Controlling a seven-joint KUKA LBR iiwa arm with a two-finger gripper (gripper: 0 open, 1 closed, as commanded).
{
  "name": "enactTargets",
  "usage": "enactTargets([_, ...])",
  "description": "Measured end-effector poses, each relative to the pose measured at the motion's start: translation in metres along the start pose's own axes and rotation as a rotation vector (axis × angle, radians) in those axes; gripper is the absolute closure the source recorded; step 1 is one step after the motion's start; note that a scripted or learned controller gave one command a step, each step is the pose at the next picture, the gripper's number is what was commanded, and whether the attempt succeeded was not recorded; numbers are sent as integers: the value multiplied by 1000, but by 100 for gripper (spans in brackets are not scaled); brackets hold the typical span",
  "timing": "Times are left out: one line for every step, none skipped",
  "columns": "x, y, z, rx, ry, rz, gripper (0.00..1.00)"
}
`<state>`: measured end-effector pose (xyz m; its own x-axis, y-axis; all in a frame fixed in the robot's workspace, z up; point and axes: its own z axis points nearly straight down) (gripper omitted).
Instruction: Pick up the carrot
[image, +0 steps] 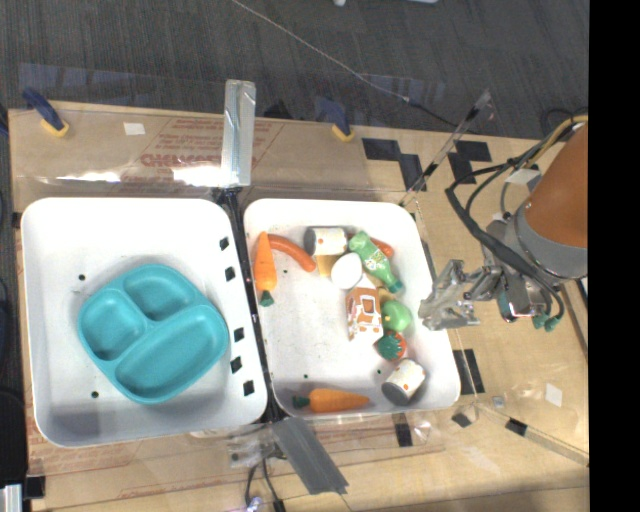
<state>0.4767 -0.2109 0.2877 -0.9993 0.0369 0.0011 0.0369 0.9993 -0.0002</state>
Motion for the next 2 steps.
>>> enactTargets([-1, 0, -143, 7, -11, -291, 100])
enactTargets([-19, 3, -28, -2, 0, -539, 100])
